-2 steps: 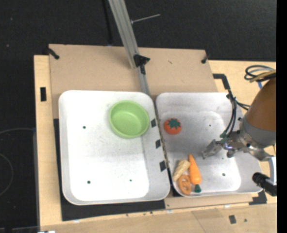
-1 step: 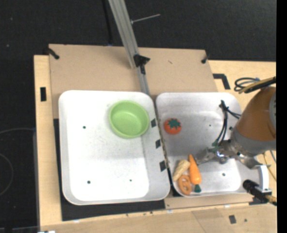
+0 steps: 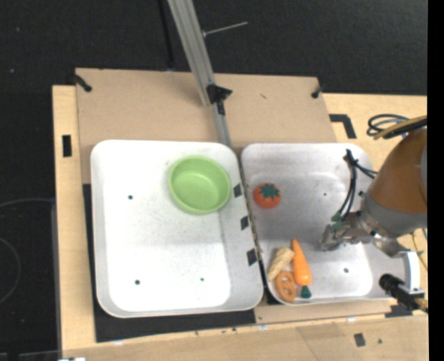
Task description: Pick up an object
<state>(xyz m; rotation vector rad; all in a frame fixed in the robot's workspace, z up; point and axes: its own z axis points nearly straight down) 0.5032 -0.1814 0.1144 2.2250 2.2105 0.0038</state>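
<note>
1. The arm's gripper [image 3: 340, 235] hovers low over the right bin [image 3: 319, 160], above a bare patch of the bin floor – near the toy carrot [image 3: 301, 262] but apart from it, and farther from the tomato [image 3: 267, 195] at the bin's left wall.

2. Risk, as judged from this position: a straight descent here would meet nothing but white plastic, and a closing grasp would come up with no object at all.

3. A 2nd risk – the carrot lies touching a pale banana-like piece [image 3: 279, 260] and a small orange slice [image 3: 285, 284] in the bin's near-left corner. A grasp there could catch 2 items at once, nudge the cluster against the wall, or let the tapered carrot slip out.

4. The round tomato may roll away if 1 side is struck first.

5. Gripper state: it cannot be told from this slanted view whether it is released or clenched; nothing is seen in its grasp, and contact with the bin floor cannot be confirmed.

6. A green bowl [image 3: 200, 185] sits in the left bin [image 3: 131, 277], well apart from the arm.
</note>
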